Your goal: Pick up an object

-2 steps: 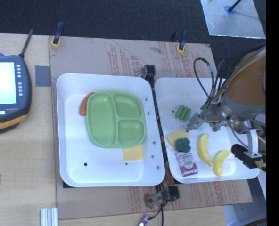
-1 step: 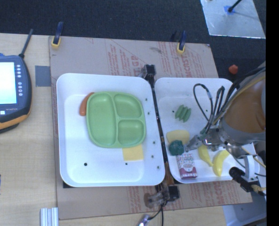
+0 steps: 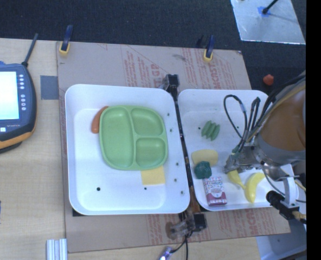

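Camera view shows your gripper [image 3: 237, 166] low in the right bin [image 3: 190, 99] nr its right edge, over the yellow banana [image 3: 251, 186], grip state unclear; banana prob. light, smooth, curved, so take it mid-body, across the narrow width.

yellow banana [image 3: 251, 186], right bin, beside carton [image 3: 215, 191]

A robotics lab, it appears: a control tablet [image 3: 6, 104], clamped cardboard [image 3: 149, 58] and two white bins [image 3: 76, 145] cover the surface [image 3: 19, 199].
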Robot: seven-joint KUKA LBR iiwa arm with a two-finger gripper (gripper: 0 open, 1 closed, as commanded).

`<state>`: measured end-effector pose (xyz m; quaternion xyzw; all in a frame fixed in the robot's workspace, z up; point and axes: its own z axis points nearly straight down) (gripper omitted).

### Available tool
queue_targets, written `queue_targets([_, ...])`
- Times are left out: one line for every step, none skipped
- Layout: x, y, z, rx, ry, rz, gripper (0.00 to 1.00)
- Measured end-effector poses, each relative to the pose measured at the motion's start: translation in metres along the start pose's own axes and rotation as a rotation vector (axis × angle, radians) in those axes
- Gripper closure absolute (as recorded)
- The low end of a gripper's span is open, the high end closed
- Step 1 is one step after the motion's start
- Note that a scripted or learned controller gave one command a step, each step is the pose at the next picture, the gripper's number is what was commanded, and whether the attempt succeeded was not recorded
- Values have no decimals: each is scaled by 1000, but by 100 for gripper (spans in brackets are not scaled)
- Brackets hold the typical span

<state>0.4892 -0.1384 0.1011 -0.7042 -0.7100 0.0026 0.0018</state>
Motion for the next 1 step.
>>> queue_targets([80, 20, -91, -3, 1, 2, 100])
